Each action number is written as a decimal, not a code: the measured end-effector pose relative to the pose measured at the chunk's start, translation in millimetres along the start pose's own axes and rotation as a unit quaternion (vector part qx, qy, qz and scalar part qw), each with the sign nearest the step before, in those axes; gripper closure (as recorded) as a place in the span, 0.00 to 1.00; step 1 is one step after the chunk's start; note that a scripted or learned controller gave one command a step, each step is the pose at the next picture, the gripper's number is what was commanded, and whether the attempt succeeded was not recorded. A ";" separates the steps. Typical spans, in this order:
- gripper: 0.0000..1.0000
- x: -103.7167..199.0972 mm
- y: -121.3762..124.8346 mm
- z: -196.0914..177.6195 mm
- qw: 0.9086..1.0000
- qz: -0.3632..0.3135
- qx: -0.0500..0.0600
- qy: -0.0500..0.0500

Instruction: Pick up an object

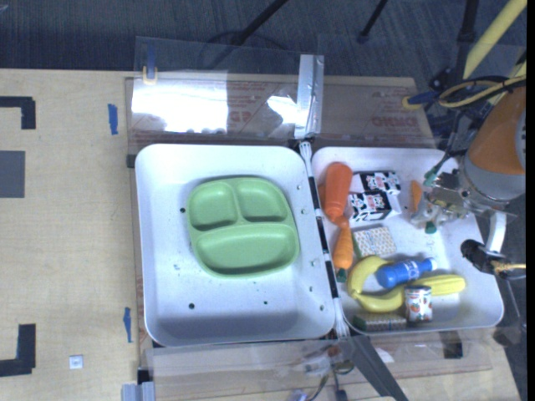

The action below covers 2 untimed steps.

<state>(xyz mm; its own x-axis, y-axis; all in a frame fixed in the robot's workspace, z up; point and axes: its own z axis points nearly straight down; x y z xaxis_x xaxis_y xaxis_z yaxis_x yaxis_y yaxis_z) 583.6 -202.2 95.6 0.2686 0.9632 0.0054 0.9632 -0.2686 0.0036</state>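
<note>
The right bin (pixel 481 307) holds a heap of small things. An orange bottle-like object (pixel 336 189) lies at its far left, with a smaller orange piece (pixel 343 247) below it. A black-and-white card box (pixel 373 195) and a speckled square pad (pixel 374 241) sit beside them. A yellow banana (pixel 372 295) curves along the front, with a blue bottle (pixel 403 271) across it and a small can (pixel 419 303) at its right end. My gripper (pixel 431 210) hangs low over the bin's right half, right of the card box, next to a small orange item (pixel 415 195).
The left bin (pixel 159 249) holds a green divided plate (pixel 242 224). A clear panel (pixel 217 98) and a metal post (pixel 309 94) stand behind the bins. Cables and the arm's orange band (pixel 501 140) crowd the right edge.
</note>
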 end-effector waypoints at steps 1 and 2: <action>1.00 47.3 -25.2 -96.0 1.000 -0.006 0.002 -0.003; 1.00 129.0 3.9 -180.8 1.000 0.031 0.002 -0.004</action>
<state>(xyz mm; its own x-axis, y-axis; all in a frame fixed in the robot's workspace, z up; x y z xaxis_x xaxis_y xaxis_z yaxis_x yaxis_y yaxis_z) 621.1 -79.7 277.1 0.3279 0.9447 -0.0022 0.9447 -0.3279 0.0004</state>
